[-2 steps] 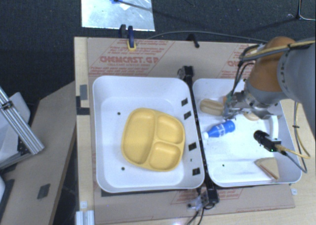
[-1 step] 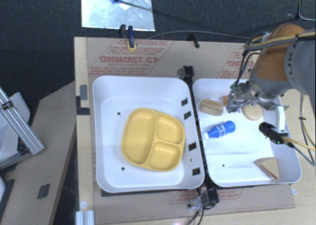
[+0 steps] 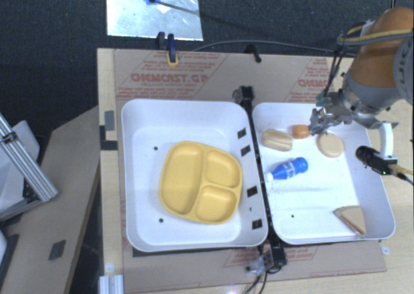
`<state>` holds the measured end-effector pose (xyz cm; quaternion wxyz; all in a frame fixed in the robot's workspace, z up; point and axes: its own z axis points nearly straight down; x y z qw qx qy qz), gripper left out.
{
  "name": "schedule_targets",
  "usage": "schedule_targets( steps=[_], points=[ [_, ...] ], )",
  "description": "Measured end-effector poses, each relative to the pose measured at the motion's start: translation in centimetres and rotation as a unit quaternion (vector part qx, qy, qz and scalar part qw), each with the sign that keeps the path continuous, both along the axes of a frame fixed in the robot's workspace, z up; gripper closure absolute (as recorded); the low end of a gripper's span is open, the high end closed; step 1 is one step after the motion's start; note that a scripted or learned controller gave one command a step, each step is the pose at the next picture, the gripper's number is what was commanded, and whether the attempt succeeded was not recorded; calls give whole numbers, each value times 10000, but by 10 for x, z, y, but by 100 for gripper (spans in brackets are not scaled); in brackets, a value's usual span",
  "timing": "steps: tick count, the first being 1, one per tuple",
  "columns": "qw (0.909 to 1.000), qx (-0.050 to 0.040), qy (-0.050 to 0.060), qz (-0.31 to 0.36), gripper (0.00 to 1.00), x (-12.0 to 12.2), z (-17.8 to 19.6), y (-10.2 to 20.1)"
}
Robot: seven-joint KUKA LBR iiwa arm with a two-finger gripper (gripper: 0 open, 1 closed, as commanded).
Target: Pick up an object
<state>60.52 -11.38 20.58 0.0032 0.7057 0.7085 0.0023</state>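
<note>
We see the grey arm with its orange band (image 3: 388,28) reaching in over the right-hand shallow white bin (image 3: 375,221), and we take that bin as our landmark. The pincer (image 3: 318,121) hangs low over the bin's far part, close to its back wall. Whether it stands apart or together we cannot tell; the tip is small and dark against the white floor. It sits just beside the small round orange object (image 3: 299,132), on that object's right, and may be touching it, though we cannot be sure. We see nothing clearly between its tips.

Inside the bin, the orange object lies near the back, with a tan oblong bread-like piece (image 3: 277,139) just to its left. A pale beige round disc (image 3: 330,145) lies right of the orange object, just below the pincer. Near the bin's middle, toward its left wall, lies a blue bottle-shaped object with a white end (image 3: 286,169), tipped on its side. A brown wedge-shaped slice (image 3: 350,219) rests in the bin's near right corner.

Left of this bin sits a second white bin (image 3: 142,131) holding a yellow plastic tray with three compartments (image 3: 200,181). Both rest on the bench (image 3: 194,73).
</note>
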Motion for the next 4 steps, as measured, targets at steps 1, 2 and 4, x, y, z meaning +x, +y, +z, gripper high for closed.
schedule_targets(
  steps=[1, 2, 4],
  points=[
    [10000, 3, 7, 4, 100, 3, 44, 3],
    [10000, 15, 26, 28, 100, 1, 51, 57],
    [10000, 14, 29, 28, 100, -4, 51, 162]
  ],
)
